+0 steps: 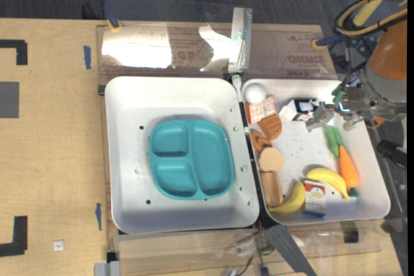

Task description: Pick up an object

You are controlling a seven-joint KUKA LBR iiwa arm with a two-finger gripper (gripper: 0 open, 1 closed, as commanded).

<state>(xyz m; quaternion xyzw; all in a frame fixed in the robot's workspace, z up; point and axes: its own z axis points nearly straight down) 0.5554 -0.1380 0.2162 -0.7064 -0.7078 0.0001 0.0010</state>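
Carrot (347, 167), the toy nearest the pincer (328, 114), lay in the right bin (381, 203) against its right wall, just beside a yellow banana (331, 179). It was judged light, stiff and smooth, likely to slip; a grip across its orange middle seemed best. Other toys were crowded along the bin's left side. A teal divided plate (192, 158) occupied the left bin (123, 106). The pincer hung over the right bin's upper part; its opening could not be made out, and nothing was seen between its tips.
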